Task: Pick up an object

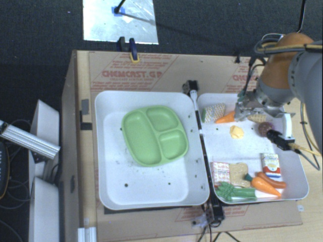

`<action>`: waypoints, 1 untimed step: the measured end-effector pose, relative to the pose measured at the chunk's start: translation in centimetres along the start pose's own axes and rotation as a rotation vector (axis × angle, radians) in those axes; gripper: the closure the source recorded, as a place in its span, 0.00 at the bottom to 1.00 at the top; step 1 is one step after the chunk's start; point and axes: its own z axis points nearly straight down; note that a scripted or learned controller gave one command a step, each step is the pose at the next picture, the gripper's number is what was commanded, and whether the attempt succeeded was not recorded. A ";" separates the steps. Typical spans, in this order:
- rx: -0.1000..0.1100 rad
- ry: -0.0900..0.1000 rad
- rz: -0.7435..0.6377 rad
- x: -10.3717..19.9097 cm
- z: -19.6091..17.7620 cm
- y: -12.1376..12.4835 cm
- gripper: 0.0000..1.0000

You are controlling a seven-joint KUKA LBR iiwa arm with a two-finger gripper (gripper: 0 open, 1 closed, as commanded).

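Over the right bin (pixel 303 178), the gripper (pixel 243 111) is lowered beside a carrot (pixel 225 118). Its grip cannot be told, nothing is seen lifted, and the pick is judged unfinished.

One fixed camera is looking down at a slant from above the worktop (pixel 151 67), taking in both bins (pixel 108 150) from mid-range.

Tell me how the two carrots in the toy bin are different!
The carrot by the tool lies near the bin's far edge, beside a speckled block; the front carrot lies near the bin's near edge, beside a red and white carton. The front carrot shows green leaves; on the far one I can't see any. Both are orange and lie flat in the right bin.
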 end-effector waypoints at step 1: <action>0.000 0.000 -0.001 0.0 0.0 0.0 0.00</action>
